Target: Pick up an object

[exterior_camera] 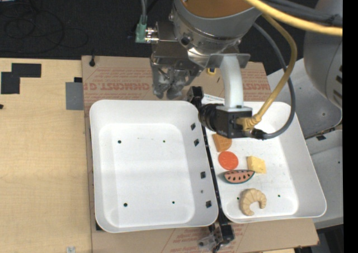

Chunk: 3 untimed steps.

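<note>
Gripper (169,85) is seen above the back rim of the left bin (106,134); finger state cannot be told. In the right bin (296,151) lie an orange wedge (222,143), red disc (228,160), yellow cube (257,164), watermelon slice (239,176) with long axis left-right, and croissant (253,200), ends pointing down-right.

I see my arm (235,0) reaching in from the far right, wrist pointing down, gripper (170,81) hanging at the far side.

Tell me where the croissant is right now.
The croissant lies in the right bin, near its front edge, just below the watermelon slice and the yellow cheese piece.
</note>
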{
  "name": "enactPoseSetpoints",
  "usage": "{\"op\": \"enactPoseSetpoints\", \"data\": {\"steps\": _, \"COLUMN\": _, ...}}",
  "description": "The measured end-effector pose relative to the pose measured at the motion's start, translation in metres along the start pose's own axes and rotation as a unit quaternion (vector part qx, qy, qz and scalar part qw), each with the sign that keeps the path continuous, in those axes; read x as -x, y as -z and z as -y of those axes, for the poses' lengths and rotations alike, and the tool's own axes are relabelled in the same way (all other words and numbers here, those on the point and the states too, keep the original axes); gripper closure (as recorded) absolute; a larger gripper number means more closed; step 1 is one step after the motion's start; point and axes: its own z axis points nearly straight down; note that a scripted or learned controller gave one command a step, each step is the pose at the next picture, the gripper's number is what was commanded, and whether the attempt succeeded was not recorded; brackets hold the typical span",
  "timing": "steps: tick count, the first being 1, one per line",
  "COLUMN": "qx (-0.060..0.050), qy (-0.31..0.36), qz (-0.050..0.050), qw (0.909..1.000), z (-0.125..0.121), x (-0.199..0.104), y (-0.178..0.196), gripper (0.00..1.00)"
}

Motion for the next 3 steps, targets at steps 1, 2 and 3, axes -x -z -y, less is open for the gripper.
{"op": "enactPoseSetpoints", "data": {"steps": 1, "qx": -0.002, "qy": 0.002, "qz": 0.001, "qw": 1.0, "z": 0.0, "x": -0.001, "y": 0.009, "gripper": 1.0}}
{"op": "enactPoseSetpoints", "data": {"steps": 2, "qx": 0.0, "qy": -0.002, "qz": 0.0, "qw": 1.0, "z": 0.021, "x": 0.052, "y": 0.0, "gripper": 1.0}}
{"op": "enactPoseSetpoints", "data": {"steps": 3, "qx": 0.0, "qy": 0.002, "qz": -0.001, "qw": 1.0, "z": 0.021, "x": 0.004, "y": 0.0, "gripper": 1.0}}
